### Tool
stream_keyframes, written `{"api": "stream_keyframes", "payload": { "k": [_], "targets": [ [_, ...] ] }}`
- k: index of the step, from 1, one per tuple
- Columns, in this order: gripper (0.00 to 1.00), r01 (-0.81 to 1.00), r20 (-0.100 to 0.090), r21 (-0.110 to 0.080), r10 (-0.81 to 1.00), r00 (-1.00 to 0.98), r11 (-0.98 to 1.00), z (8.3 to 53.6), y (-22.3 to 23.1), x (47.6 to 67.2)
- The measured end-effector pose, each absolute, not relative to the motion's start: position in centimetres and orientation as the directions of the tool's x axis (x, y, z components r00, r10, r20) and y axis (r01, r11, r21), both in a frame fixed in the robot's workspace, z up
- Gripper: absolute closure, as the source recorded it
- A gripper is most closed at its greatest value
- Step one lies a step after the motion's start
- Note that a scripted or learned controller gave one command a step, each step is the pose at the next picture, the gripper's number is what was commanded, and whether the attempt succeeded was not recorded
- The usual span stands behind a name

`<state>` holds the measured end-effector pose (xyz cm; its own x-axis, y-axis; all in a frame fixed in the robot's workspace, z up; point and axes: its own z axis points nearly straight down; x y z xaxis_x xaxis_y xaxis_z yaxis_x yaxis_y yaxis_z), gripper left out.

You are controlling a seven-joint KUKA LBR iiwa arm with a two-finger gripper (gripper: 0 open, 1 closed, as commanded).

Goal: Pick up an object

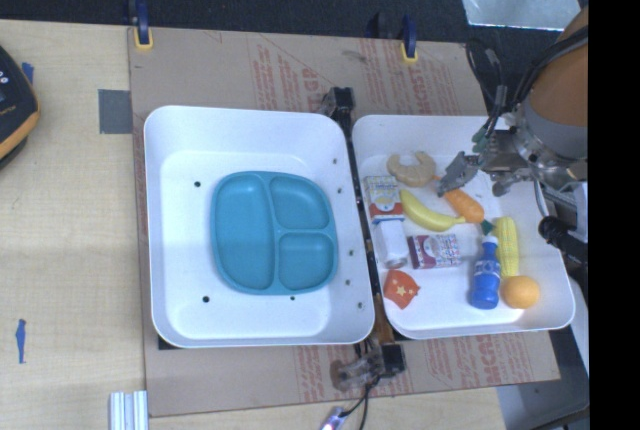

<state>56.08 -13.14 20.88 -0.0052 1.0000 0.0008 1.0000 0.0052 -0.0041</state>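
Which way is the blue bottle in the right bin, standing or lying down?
Lying down. The blue bottle rests on its side on the floor of the right bin, its length alongside the corn cob, next to the orange.

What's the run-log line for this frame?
pincer: over right white bin | nearest: small orange carrot | grasp: unconfirmed

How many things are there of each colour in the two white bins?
Blue: 2, the divided plate and the bottle
Yellow: 2, the banana and the corn cob
Orange: 2, the carrot and the round orange
Red: 1, the piece with a star
Tan: 1, the curved pastry
White packets: 3, at
Total: 11
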Motion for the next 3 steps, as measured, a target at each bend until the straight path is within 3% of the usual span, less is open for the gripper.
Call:
{"api": "stream_keyframes", "payload": {
  "k": [1,2,3],
  "targets": [
    [0.00,1.000,0.000,-0.006,1.000,-0.004,0.004,9.9,-16.9,59.2],
    [1.00,1.000,-0.002,-0.006,1.000,-0.006,0.006,11.1,-17.0,59.3],
    [1.00,1.000,-0.004,0.001,1.000,-0.005,0.005,9.9,-13.2,58.4]
  ]
}}
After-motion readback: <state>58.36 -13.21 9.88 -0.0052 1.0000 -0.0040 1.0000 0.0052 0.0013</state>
